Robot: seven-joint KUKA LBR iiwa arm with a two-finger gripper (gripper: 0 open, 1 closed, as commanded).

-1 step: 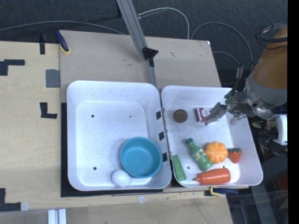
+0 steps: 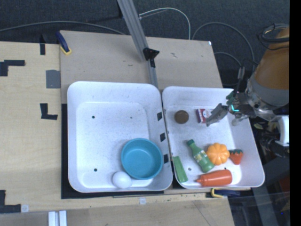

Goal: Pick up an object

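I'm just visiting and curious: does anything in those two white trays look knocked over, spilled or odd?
Mostly tidy. The green bottle lies on its side against the orange pumpkin, and a green stick leans on the right bin's left wall. Nothing looks spilled.

One fixed cam, mounted above the table [image 2: 117, 55], looking down at a slant. Mid distance: both bins fit in frame w/ table margin all round. Left bin [image 2: 80, 140] sits center-left, right bin [image 2: 244, 173] beside it. Arm [image 2: 273, 74] enters from right of the bins. Dark floor beyond the table's far edge.
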